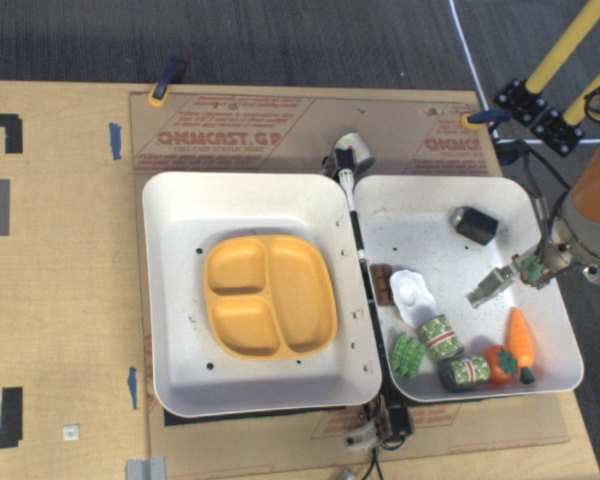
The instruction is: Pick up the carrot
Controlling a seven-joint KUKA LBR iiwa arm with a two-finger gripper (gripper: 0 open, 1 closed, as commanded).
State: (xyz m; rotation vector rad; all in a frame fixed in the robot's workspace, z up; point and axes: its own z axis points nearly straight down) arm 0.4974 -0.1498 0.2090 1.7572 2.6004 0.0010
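- Hovering over the right bin [460,193], the gripper [502,280] hangs just above and to the upper left of the carrot [521,338], with a gap between the two.
- One finger shows as a pale grey bar slanting down to the left over the bin floor; whether the fingers are apart or closed I cannot tell, and nothing is seen between them.
- Carrot lies near the right bin's right wall, low in the bin, orange, its narrower end pointing up toward the gripper and a dark green stub at its lower end.
- Just left of the carrot's lower end sits a red tomato-like piece [499,364], touching or nearly touching it.
- Further left of the carrot: two green-and-white cans [442,336], one upright-ish, one on its side [466,372], then a green leafy item [407,355].
- Up and left of the carrot, a white bottle-like object [410,295] and a brown block [381,284] by the dividing wall.
- Well above the carrot, a black block [476,224].
- Far left of the carrot, the left bin [170,268] holds a yellow divided plate [270,295].
- Both bins rest on the tabletop [60,268].
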